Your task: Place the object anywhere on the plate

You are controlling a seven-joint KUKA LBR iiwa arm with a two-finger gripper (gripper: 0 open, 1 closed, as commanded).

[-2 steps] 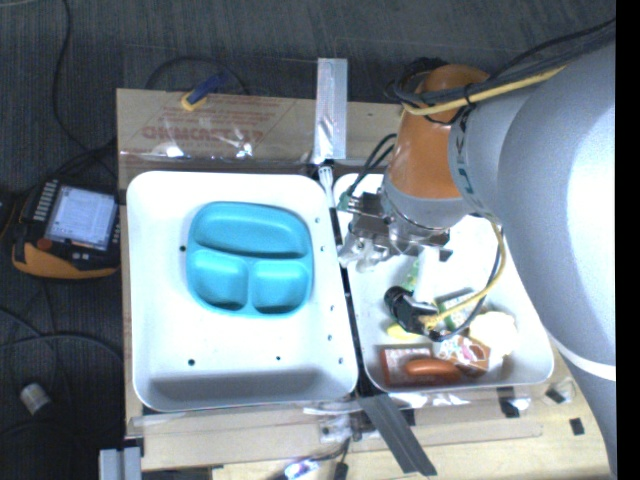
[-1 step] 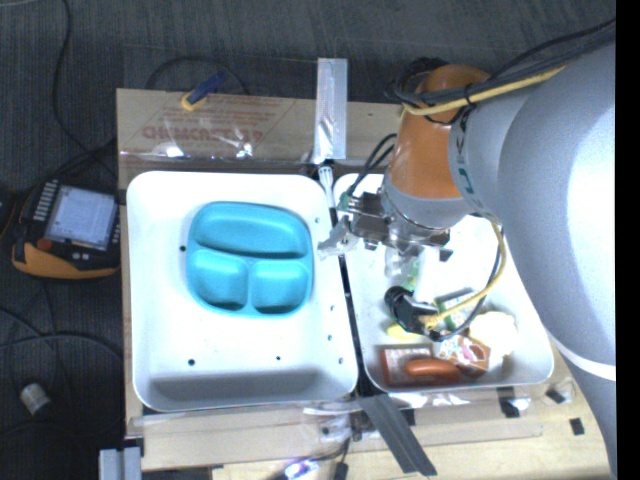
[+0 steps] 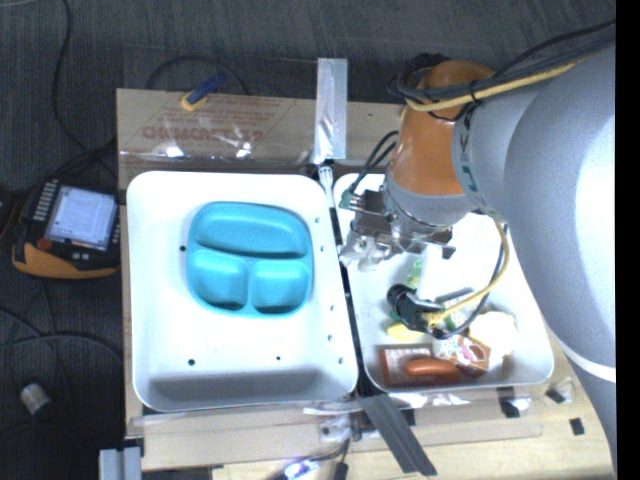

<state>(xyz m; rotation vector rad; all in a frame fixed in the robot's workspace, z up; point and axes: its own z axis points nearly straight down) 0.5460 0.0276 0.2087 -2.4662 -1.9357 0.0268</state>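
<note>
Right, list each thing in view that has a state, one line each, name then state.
blue plate: lying flat in the left bin, its three compartments bare.
gripper: low over the right bin near its left wall, apart from the pile.
toy pile: heaped in the right bin's near part, none of it lifted.
handheld pendant: on the floor left of the bench, screen lit.

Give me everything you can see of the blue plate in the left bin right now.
The light blue, smooth, plastic-looking divided plate is a rounded rectangle with three recessed compartments: one long one along its far side and two smaller ones side by side on its near side. It lies flat, right way up, near the middle of the shallow white left bin, resting on the bin's floor. Its compartments hold nothing, and only the bin touches it.
</note>
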